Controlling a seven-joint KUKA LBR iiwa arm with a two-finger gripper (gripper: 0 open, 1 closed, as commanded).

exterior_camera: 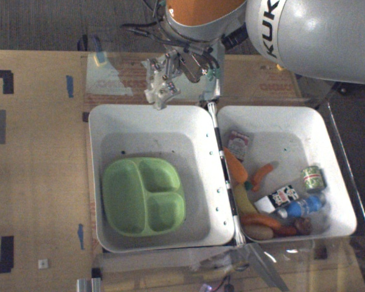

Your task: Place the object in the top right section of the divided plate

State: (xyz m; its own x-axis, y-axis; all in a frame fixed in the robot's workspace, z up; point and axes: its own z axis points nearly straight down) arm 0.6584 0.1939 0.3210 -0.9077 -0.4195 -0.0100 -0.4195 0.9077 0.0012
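A green divided plate point(144, 194) lies in the left bin point(109, 123), toward its front left. Its top right section point(162, 175) holds nothing. My gripper point(184, 92) hangs above the far rim of the left bin, near the wall between the bins. It is open, and nothing sits between its fingers point(159, 92). The loose objects lie in the right bin point(328, 132): a pink packet point(238, 143), two carrots point(235, 166) point(262, 174), a banana point(244, 201), a small can point(313, 178), a black-and-white carton point(283, 196) and a blue bottle point(302, 207).
The arm's large grey body point(316, 23) overhangs the far right corner. More small food items point(264, 227) crowd the front of the right bin. Bare bin floor point(152, 145) lies behind the plate. Wooden bench point(36, 163) extends to the left.
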